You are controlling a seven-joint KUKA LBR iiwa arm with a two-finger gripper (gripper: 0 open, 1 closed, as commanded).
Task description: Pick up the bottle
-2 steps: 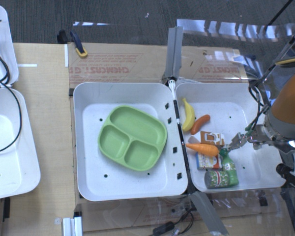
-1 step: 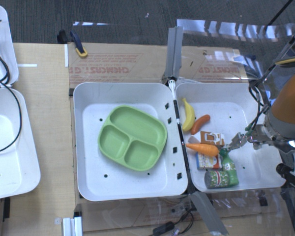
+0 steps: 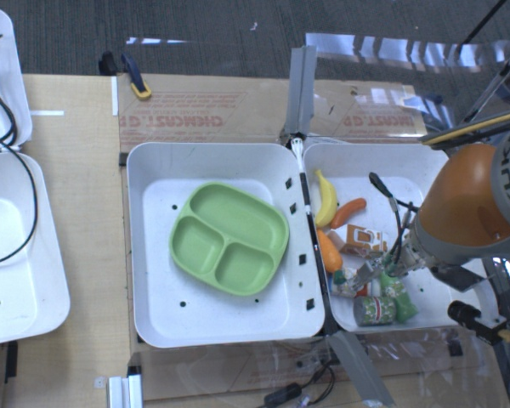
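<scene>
The end effector (image 3: pixel 389 266) is seen lowered into the right bin (image 3: pixel 425 167) over a clutter of play food, with the approach step of the bottle pick judged to be in hand. What is taken for the bottle (image 3: pixel 379 309), a green-labelled container lying on its side, is found near the front wall of that bin, just below the end effector and touching a green leafy piece (image 3: pixel 405 306). Whether the end effector is spread or closed cannot be told, and nothing is seen held by it. The next move is judged to call for a shift toward the front wall, alignment across the bottle's body, and a closing grip. On the counter (image 3: pixel 76 143) are counted two bins, one green divided plate (image 3: pixel 229 239) in the left bin (image 3: pixel 144 253), one banana (image 3: pixel 325 197), two orange carrot-like pieces, the upper (image 3: pixel 350 210) and the lower (image 3: pixel 329 252), and one small printed carton (image 3: pixel 363 240).
</scene>
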